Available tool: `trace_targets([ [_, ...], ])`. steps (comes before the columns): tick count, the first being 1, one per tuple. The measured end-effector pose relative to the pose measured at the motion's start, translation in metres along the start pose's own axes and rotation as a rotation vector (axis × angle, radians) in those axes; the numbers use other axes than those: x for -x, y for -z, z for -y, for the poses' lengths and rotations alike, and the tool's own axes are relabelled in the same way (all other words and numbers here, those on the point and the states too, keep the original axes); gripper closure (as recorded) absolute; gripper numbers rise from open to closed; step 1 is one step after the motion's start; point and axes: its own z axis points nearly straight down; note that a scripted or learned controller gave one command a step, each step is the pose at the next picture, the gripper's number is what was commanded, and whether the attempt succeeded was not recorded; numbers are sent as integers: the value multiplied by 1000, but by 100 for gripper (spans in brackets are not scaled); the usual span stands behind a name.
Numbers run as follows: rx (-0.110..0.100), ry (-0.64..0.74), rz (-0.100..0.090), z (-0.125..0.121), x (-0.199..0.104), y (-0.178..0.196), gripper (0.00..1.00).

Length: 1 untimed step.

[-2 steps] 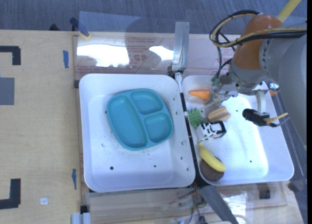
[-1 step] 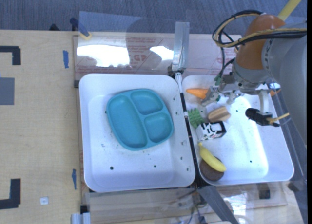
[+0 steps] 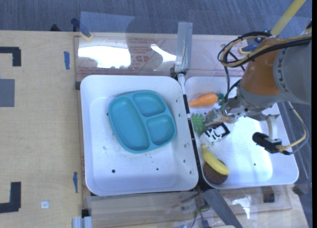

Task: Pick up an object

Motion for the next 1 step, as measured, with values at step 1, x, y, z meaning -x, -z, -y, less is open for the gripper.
trace_targets([
  [1,1,-3,0,0,2,8,100],
])
